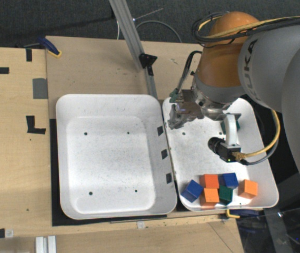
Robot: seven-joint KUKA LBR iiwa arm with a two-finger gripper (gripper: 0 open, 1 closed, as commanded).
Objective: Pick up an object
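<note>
On the wooden bench (pixel 13 157) two white bins sit side by side, and the claw (pixel 177 115) hangs over the far left part of the right bin (pixel 260 141); whether it is released or clenched I cannot tell. The blocks (pixel 218 187) cluster well nearer the camera than the claw, probably touching one another. A good pick likely means travelling there, centring on an outer block like the blue cube (pixel 192 190), then descending straight.

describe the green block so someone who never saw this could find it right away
Look in the right bin, at its near end, where six small blocks cluster. The green block is in the near row, between an orange block on its left and another orange block on its right, just below a blue block. It is the only green one, dark among orange and blue.
</note>
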